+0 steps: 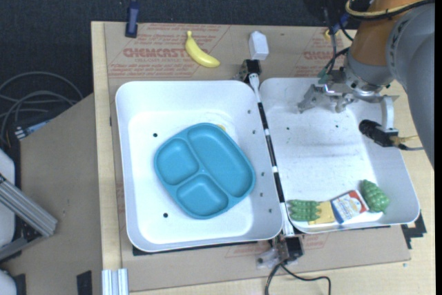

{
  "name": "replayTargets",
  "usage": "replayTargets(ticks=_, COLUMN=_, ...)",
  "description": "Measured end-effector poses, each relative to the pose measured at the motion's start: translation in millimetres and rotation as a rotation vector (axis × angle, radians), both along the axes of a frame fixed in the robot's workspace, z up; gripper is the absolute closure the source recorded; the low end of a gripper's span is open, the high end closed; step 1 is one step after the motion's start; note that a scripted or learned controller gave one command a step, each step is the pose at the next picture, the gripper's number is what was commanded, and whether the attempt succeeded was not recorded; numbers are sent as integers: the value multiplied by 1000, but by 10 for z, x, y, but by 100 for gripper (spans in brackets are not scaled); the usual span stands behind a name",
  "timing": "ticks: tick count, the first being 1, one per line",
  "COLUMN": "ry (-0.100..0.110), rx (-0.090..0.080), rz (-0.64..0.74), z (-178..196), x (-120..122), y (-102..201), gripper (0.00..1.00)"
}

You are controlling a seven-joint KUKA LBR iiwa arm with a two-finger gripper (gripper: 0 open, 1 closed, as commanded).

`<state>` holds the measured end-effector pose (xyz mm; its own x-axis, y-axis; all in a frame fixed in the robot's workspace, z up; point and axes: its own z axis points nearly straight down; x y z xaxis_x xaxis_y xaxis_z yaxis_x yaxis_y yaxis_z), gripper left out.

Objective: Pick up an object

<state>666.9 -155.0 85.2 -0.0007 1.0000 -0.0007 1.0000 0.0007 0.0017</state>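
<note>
The pincer [324, 94] hangs over the far part of the right bin [387, 169], fingers spread apart with nothing between them. Along that bin's near edge lie a green toy [375, 195], a small carton [347, 207] and a corn cob [306, 211]. The left bin [138, 107] holds a blue divided plate [202, 169]. A banana [199, 52] rests on the worktop [103, 72] beyond.
</note>
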Motion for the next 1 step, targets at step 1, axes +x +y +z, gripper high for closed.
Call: replayTargets(ticks=1, ry=3, rx=1, rz=-1, z=186, x=-474, y=-357, gripper=0)
